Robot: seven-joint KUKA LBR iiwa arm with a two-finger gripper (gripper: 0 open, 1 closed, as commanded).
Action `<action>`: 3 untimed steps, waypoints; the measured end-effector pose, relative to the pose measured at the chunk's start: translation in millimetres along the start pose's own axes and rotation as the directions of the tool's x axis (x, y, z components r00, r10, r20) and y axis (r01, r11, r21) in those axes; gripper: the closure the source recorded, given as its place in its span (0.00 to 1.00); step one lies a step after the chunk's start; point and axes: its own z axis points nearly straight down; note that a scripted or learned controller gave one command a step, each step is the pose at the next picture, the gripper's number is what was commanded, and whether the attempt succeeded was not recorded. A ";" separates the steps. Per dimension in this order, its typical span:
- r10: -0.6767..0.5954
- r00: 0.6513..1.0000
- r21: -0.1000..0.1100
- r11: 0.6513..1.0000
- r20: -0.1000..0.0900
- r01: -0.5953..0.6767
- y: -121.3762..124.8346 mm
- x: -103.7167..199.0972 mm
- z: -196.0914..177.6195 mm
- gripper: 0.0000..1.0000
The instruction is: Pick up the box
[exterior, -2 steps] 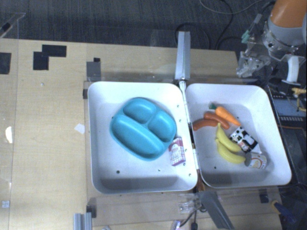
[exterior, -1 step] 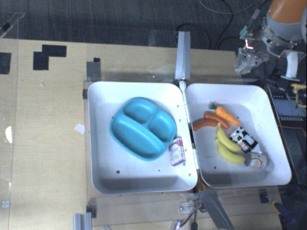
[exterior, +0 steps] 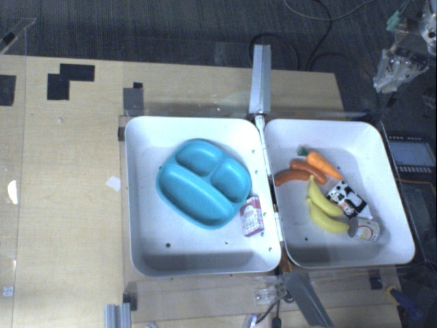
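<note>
You will find the box (exterior: 346, 198) in the right bin (exterior: 384, 157), towards its near right part. It is a small black-and-white patterned thing lying tilted against the right side of the banana (exterior: 321, 208). Its print is too small for you to read. Just beside it, nearer the bin's near right corner, lies a small jar (exterior: 365, 231) with a pale label whose writing is also unreadable. A carrot (exterior: 322, 164) and a sausage (exterior: 291, 177) lie further in, towards the bin's left edge, and the sausage's end reaches that edge. In the left bin (exterior: 145, 253) a blue divided plate (exterior: 203, 182) sits near the middle. A can (exterior: 252, 216) with a pink and white label lies just off the plate's near right edge, close to the bin's right wall, and you cannot make out the words on it. The arm (exterior: 412, 29) is at the far right, off the bench (exterior: 68, 183) and beyond the right bin's far right corner. It is blurred and well apart from the box. The tool (exterior: 393, 75) hangs there pointing down, above the dark floor and over neither bin. You cannot tell whether it is open or closed, and it touches nothing you can see.
</note>
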 end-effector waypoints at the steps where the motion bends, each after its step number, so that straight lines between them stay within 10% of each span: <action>1: 0.115 0.993 0.002 0.993 0.000 -0.115 18.5 12.2 8.9 1.00; 3: -0.002 1.000 0.002 1.000 -0.002 0.002 -58.5 101.9 -43.6 1.00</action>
